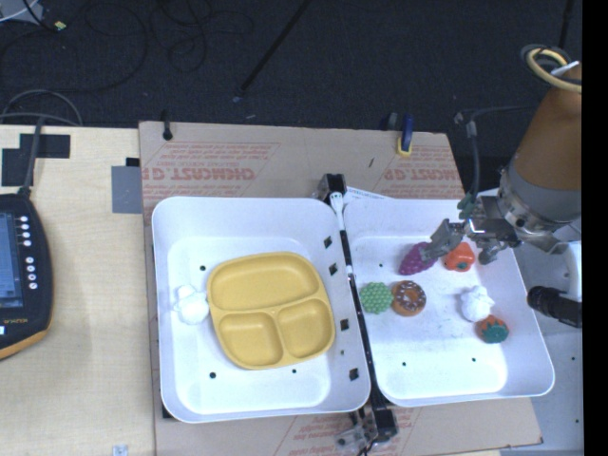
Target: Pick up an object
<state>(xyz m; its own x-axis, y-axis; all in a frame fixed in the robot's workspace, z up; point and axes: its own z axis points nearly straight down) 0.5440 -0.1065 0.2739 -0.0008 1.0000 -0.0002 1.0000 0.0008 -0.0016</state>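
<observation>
Hovering with spread fingers, the claw (463, 240) overlooks six small toys in the right bin (532, 373), one yellow tray (269, 309) left.

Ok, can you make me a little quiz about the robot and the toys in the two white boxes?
1. True or false: the yellow tray lies in the left bin.
2. What lies right beside the green ball?
A. the donut
B. a spoon
C. a cup
3. Fill in: the gripper hovers over the ____ bin, near the purple toy.

Key: 1 true; 2 A; 3 right.
</observation>
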